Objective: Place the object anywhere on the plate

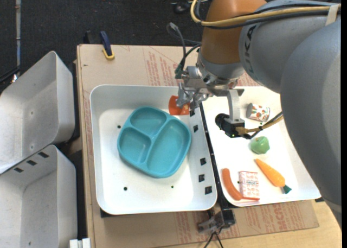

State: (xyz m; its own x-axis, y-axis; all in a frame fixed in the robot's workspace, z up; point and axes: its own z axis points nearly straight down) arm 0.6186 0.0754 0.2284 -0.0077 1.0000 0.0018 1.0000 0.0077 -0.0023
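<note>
Orange shows between your claw's fingers: a small orange object is gripped just past the upper right rim of the teal plate, above the left bin. Your right bin holds a carrot and a green piece.

Plate in left bin; carrot in right bin.

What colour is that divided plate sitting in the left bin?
Teal blue, a plain three-compartment plate, seen clearly in the overhead camera view.
</note>
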